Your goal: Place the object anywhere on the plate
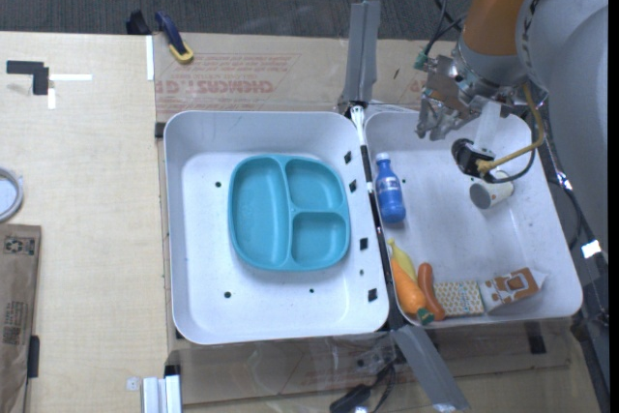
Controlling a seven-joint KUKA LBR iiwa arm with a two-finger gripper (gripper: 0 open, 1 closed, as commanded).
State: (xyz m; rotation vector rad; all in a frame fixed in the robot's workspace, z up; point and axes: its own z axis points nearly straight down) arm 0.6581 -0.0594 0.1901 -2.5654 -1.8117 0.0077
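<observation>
**Gripper over the right bin, every loose item off the plate**

Nearest the camera, a row of small things lay along the front wall of the right bin (527, 242), to the right of the plate (290, 213) and nearer than it. A brown-and-white carton (510, 288) lay furthest from the plate. A speckled block (457, 297) came next. A red stick-shaped piece (431, 295) and a carrot (406, 287) lay closest to it, hard against the wall between the bins.

The teal plate, split into three compartments, sat about in the middle of the left bin (193, 237).

Just right of the plate, across the dividing wall, a blue bottle (389, 190) lay on the floor of the right bin. Its white cap pointed away from the camera.

Further back and further right of the plate, the gripper (437, 123) hung over the far left corner of the right bin. Whether it was spread or closed could not be told at this angle, and no item could be seen in it. The bottle was the loose thing closest to it, lying apart from it on the side nearer the camera and nearer the plate. The carrot and the rest lay well away from it.

Beyond the plate, on the bench past the left bin, lay a blue and yellow clamp (175, 40).
</observation>
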